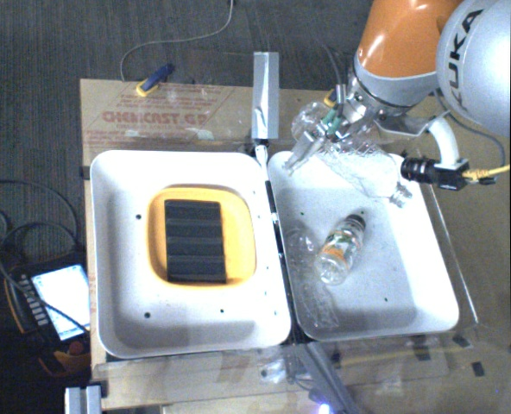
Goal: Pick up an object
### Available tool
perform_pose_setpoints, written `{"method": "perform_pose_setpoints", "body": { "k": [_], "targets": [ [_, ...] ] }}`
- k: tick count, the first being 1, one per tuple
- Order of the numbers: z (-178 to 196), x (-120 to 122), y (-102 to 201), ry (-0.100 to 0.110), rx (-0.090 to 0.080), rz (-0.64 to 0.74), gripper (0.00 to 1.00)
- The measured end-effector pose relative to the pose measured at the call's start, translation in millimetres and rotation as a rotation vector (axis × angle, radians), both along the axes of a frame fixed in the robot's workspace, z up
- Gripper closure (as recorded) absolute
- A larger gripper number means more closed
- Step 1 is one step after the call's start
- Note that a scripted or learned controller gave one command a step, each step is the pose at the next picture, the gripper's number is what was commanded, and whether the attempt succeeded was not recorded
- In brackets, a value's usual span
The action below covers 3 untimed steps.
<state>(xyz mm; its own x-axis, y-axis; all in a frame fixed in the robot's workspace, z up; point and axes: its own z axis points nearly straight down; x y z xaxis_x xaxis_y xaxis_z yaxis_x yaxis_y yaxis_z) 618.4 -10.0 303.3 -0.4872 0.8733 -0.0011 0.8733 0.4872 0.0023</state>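
A small clear bottle with a yellowish label lies on its side in the middle of the right bin. A yellow block with a black ribbed top rests flat in the left bin. My gripper hangs over the back left corner of the right bin, above and behind the bottle, under the orange wrist band. Another clear plastic item lies along the back of the right bin, just right of the gripper.
A metal divider post stands behind the gap between the bins. A blue and yellow tool lies on the cardboard behind the left bin. A black connector with a yellow cable sticks out over the right bin's back right.
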Motion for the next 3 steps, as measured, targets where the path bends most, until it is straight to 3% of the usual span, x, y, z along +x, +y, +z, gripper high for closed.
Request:
{"method": "perform_pose_setpoints", "body": {
  "k": [1, 2, 3],
  "targets": [
    [-0.2, -0.1, -0.1, 0.001, 0.0, 0.0, 0.0],
    [-114.4, -43.3, -29.9, 0.004, 0.0, 0.148, 0.0],
    [-120.3, 4.1, 13.3, 0.005, 0.0, -0.009, 0.0]
  ]
}}
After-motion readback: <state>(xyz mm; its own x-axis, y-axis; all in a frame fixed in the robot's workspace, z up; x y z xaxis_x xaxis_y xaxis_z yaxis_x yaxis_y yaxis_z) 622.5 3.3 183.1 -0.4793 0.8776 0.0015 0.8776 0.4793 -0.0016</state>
